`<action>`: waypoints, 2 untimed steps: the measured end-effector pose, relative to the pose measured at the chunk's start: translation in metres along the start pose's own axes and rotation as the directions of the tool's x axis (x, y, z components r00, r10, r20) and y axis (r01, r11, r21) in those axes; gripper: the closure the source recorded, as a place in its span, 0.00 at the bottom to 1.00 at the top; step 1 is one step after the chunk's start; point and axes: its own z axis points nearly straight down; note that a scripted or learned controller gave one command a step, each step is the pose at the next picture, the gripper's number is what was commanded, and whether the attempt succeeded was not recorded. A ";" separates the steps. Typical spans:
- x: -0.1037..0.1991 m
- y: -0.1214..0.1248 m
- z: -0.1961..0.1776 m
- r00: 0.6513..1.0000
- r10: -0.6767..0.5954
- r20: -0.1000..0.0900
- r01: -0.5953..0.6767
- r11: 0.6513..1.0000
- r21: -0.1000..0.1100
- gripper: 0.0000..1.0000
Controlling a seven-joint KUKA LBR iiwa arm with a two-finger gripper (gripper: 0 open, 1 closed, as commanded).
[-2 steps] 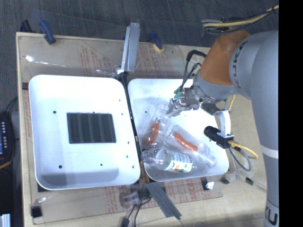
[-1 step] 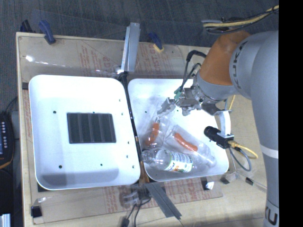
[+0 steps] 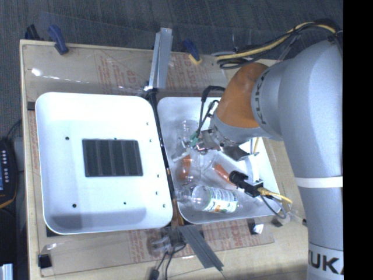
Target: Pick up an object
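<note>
Nearest the bottom edge of the view, a clear plastic bottle point(image 3: 214, 199) with a green and white label lies on its side along the lower wall of the right bin point(image 3: 169, 112). Just above it sit an orange object point(image 3: 222, 171) and a smaller reddish one point(image 3: 185, 167), with what looks like clear glassware or crinkled plastic around them; that clutter is too transparent to sort out.

Over the middle of that bin hangs the gripper point(image 3: 198, 142), carried on the grey arm point(image 3: 309, 115) with its orange band point(image 3: 242, 98). The wrist and cables hide the tip, so I cannot tell whether it has closed on anything. Nothing is plainly held.

To do this step well, I would judge that the arm should settle on one item that stands apart, likely the bottle or the orange piece, and come straight down on it rather than into the tangle, where clear pieces may slip or shift.

Farther left, the left bin point(image 3: 58, 115) holds a dark ribbed rectangular panel point(image 3: 112, 157) at its centre, well apart from the gripper.
</note>
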 end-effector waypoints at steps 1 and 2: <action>0.001 0.000 -0.008 1.000 -0.003 -0.002 0.003 1.000 0.004 1.00; 0.051 0.044 -0.090 0.998 0.066 0.000 -0.066 0.998 0.002 1.00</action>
